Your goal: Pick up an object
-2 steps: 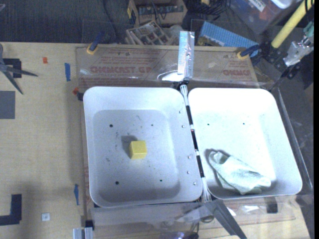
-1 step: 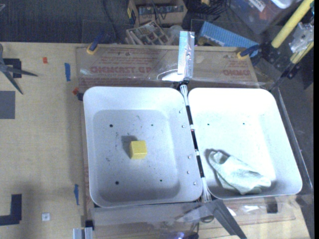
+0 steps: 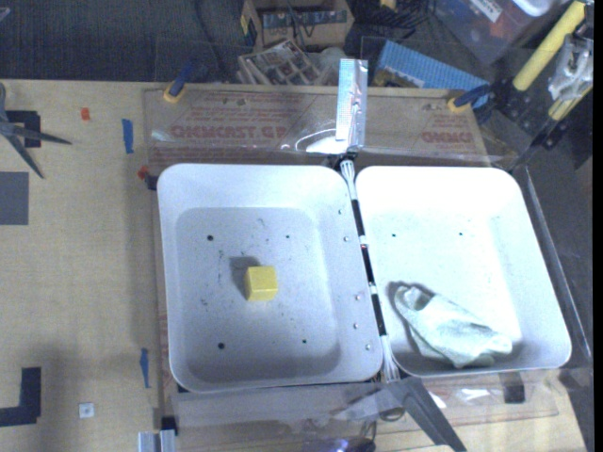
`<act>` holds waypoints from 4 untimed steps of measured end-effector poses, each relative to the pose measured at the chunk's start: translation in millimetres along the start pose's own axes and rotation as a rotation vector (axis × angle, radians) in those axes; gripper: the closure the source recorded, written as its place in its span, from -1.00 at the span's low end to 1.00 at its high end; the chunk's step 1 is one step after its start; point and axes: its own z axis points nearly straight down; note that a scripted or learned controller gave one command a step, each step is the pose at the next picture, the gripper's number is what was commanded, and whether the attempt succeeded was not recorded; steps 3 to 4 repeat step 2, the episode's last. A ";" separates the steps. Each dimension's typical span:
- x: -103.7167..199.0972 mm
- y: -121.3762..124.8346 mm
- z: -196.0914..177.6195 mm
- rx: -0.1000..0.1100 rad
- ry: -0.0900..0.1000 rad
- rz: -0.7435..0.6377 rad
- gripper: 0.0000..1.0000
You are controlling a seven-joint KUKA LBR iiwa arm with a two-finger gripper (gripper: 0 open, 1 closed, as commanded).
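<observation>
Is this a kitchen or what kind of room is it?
Probably a robot lab or workshop, not a kitchen. Two white bins sit side by side on a wooden bench, one holding a yellow block, and tangled cables and gear lie behind.

Toward two o'clock, at the picture's edge, a pale grey shape [image 3: 573, 72] sits beside a slanting yellow bar [image 3: 553, 34]. Whether either belongs to the arm cannot be told.
</observation>
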 end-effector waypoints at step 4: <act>34.4 -49.5 -10.3 0.003 0.002 -0.491 1.00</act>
